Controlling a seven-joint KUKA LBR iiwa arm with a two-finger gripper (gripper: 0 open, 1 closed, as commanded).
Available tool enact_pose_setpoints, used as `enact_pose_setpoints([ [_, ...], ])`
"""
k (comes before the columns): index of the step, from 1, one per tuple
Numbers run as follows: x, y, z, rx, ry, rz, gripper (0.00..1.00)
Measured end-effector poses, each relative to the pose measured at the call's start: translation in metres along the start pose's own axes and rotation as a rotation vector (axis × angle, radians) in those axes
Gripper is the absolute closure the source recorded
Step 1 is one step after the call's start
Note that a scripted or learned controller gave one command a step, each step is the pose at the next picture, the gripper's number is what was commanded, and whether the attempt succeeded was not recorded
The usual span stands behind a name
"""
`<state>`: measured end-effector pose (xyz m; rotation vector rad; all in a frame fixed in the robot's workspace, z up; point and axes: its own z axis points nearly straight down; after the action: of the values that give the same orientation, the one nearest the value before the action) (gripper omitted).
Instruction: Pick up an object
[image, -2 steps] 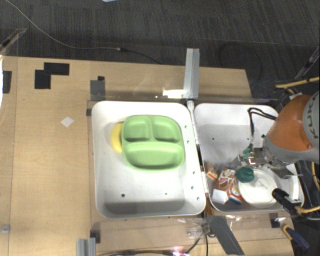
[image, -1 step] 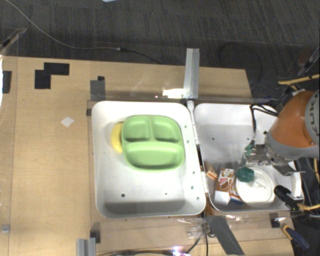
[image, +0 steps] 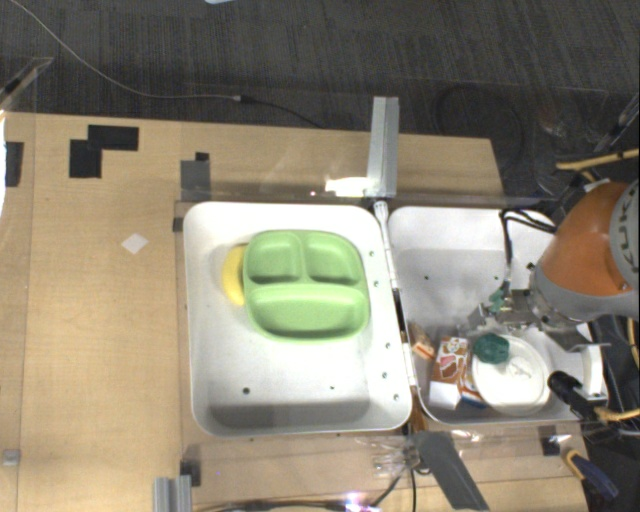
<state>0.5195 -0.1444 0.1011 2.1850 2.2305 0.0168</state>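
Observation:
My gripper (image: 503, 306) hangs low in the right bin (image: 450, 250), near its right side, below the arm's orange band (image: 592, 250). Just under and in front of it lies a teal round object (image: 491, 348) on the rim of a white plate (image: 513, 378). Left of the plate rests a small printed carton (image: 452, 361), with a white and blue piece (image: 446, 394) in front of it. In the left bin (image: 215, 360) sits a green divided tray (image: 303, 283), and a yellow object (image: 232, 275) pokes out from its left edge.
A metal post (image: 384, 150) stands behind the wall where the two bins meet. Cables and a black part (image: 568, 390) crowd the right bin's right edge. Bare white floor shows at the back of the right bin and the front of the left bin.

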Motion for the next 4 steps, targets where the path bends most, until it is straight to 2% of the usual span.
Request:
enact_pose_setpoints([
  [1,0.007,-0.017,0.012,0.004,0.002,-0.004,0.0],
  [2,0.006,-0.013,-0.001,-0.006,-0.001,-0.004,1.0],
  [3,0.006,-0.013,-0.001,-0.005,-0.001,-0.004,0.0],
  [4,0.043,-0.001,-0.031,0.013,0.009,-0.447,0.0],
])
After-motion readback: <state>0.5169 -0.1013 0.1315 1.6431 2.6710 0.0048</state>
